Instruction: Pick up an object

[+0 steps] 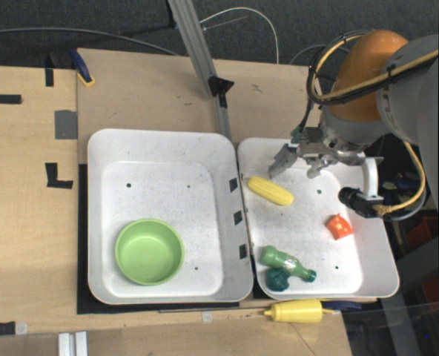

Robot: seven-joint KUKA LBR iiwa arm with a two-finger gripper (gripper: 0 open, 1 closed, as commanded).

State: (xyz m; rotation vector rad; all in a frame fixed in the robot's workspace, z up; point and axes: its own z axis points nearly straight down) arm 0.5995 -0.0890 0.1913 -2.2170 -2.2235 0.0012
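Three small objects lie in the right bin (368, 273), and any of them could be the one to pick. Nearest to the gripper (299, 163) is the yellow corn cob (270, 191), lying flat near the left wall of that bin, its length running at a slant. The orange block (339, 227) sits more to the right, well apart from the corn, and the green bottle (287, 265) lies on its side near the front edge. The gripper hangs over the far part of the bin, just beside the corn but not touching it, with its fingers spread wide and nothing between them. I judge the step in hand to be the approach. For the next move the gripper would need to come over the corn, turn across its length, descend and close. A green bowl (149, 251) rests in the left bin (101, 199), and a yellow bottle (296, 311) lies on the bench in front.
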